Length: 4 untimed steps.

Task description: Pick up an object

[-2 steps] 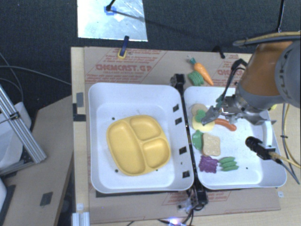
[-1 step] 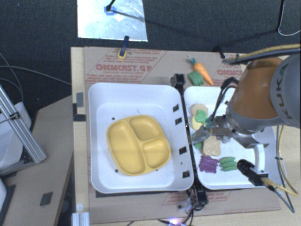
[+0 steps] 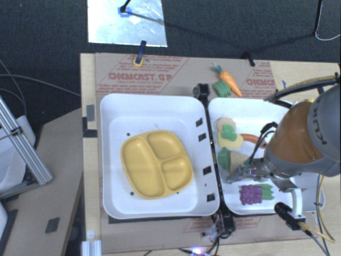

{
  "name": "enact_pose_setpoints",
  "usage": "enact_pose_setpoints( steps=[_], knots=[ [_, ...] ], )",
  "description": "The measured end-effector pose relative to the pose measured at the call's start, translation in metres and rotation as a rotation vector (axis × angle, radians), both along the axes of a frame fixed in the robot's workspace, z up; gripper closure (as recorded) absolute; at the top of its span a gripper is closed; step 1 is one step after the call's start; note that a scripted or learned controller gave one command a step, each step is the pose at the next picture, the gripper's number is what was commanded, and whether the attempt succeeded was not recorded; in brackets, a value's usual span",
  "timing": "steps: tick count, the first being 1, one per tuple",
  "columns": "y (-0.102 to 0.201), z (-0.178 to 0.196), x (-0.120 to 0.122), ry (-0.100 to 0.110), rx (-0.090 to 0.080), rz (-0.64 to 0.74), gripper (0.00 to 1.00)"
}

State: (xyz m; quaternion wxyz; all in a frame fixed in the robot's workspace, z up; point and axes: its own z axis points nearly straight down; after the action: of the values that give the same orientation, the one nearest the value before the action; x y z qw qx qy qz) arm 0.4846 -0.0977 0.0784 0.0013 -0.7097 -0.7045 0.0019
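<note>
The right bin (image 3: 234, 106) holds several toy foods: a pale and green piece (image 3: 228, 132), an orange piece (image 3: 249, 139), a green piece (image 3: 224, 158) and a purple grape bunch (image 3: 250, 194). My gripper (image 3: 240, 173) hangs low over the bin's left-centre part, just above the grapes and right of the green piece. The arm's grey and orange wrist (image 3: 298, 137) covers the bin's right half. Nothing shows between the fingers.
The left bin (image 3: 114, 116) holds a yellow compartment tray (image 3: 156, 163). A toy carrot with a green top (image 3: 227, 83) lies on the cardboard behind the right bin. A black clip divider (image 3: 211, 148) runs between the bins. Cables trail at the bench's front right.
</note>
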Motion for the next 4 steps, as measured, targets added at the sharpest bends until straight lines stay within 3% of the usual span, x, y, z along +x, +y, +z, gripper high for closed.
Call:
enact_pose_setpoints(
  steps=[1, 2, 3, 4],
  knots=[
    [0.012, 0.021, 0.002, -0.007, 0.001, 0.012, 0.0],
    [-0.053, 0.067, 0.002, -0.01, -0.004, 0.003, 0.0],
    [0.019, 0.003, 0.001, -0.001, 0.005, 0.016, 0.0],
    [0.015, 0.016, 0.003, -0.006, 0.002, 0.011, 1.0]
  ],
)
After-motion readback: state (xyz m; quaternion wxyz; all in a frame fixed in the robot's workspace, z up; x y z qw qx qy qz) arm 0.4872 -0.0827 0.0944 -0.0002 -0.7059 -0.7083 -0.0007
